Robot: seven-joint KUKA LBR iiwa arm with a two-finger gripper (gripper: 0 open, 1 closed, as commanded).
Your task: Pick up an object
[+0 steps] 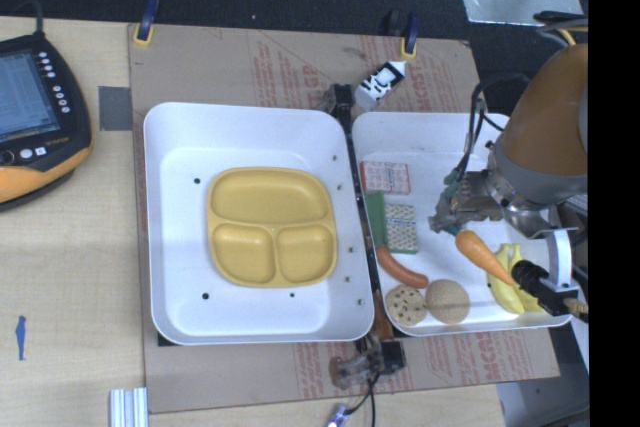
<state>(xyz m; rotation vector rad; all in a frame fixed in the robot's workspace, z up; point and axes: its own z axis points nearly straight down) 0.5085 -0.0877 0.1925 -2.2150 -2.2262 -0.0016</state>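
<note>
Hand [447,215] low in the right bin [425,130], just beside the carrot [483,256]; finger state: cannot tell. You should centre over the carrot before closing.

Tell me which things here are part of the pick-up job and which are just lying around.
Job:
gripper
carrot
banana
sausage
cookie
round bun
right bin

Lying about:
yellow divided tray in the left bin
control pendant
blue clamps
</note>
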